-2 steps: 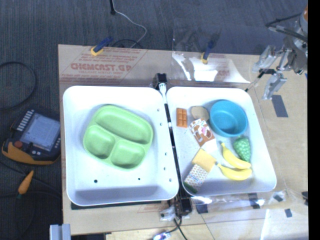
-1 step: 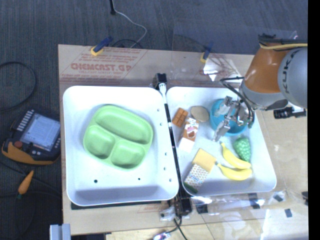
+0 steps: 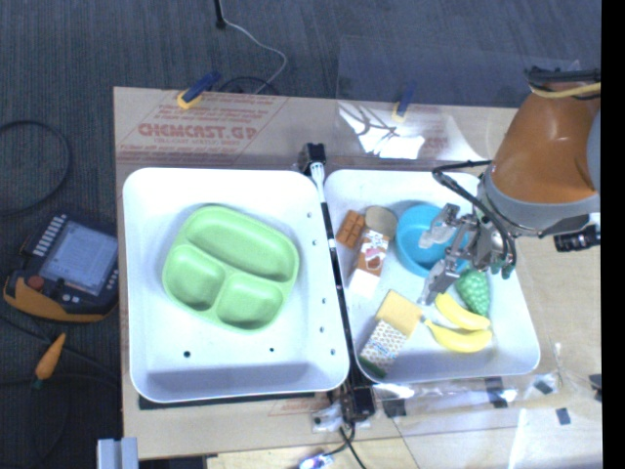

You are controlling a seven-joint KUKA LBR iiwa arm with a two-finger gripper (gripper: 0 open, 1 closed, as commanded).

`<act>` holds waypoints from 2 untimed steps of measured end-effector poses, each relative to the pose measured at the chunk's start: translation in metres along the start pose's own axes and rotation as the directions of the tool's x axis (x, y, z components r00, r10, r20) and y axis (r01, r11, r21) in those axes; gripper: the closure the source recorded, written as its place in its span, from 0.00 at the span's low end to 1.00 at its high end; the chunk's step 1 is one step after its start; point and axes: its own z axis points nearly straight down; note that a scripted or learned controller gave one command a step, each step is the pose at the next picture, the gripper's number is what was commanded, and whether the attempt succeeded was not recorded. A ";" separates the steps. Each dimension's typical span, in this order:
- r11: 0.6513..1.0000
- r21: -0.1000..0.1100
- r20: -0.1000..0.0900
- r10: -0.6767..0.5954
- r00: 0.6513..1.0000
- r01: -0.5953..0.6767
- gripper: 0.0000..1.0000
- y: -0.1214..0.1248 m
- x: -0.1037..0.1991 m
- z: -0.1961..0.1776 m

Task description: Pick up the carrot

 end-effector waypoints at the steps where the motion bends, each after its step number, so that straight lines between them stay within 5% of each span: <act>1: 0.981 -0.001 -0.008 -0.192 0.981 0.192 0.00 0.054 0.050 -0.051; 2: 0.996 0.003 -0.016 0.088 0.996 -0.088 0.00 0.114 0.087 0.027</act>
